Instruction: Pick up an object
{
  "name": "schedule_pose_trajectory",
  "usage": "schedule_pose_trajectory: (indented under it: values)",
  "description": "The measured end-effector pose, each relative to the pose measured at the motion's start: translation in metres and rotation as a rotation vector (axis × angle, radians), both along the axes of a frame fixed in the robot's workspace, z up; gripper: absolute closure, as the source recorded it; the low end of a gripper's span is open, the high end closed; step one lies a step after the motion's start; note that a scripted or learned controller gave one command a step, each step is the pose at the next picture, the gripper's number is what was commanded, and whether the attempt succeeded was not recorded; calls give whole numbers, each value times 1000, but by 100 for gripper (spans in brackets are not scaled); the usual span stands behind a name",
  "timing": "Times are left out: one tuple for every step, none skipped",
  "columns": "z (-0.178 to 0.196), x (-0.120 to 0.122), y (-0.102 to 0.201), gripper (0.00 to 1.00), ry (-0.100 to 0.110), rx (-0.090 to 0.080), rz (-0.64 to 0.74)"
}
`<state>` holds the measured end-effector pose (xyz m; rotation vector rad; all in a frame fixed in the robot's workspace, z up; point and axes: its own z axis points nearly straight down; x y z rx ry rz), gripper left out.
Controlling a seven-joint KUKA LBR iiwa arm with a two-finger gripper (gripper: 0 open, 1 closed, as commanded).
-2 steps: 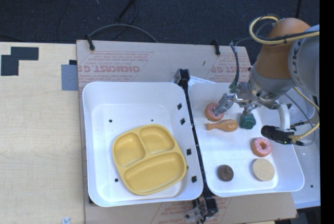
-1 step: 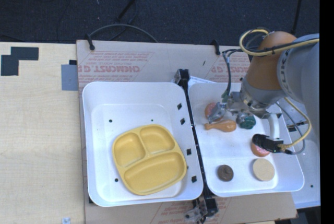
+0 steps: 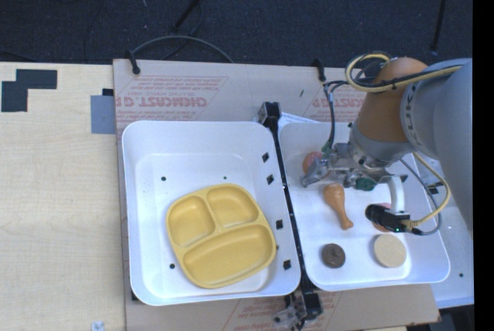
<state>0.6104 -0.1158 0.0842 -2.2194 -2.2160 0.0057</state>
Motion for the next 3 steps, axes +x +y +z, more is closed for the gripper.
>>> schedule_pose_trajectory:
  values:
    - [9, 1, -1, 100, 2, 1, -2]
    - [59, 0, 9, 100, -4, 0, 4]
    - [98, 0, 7, 100, -3, -1, 4]
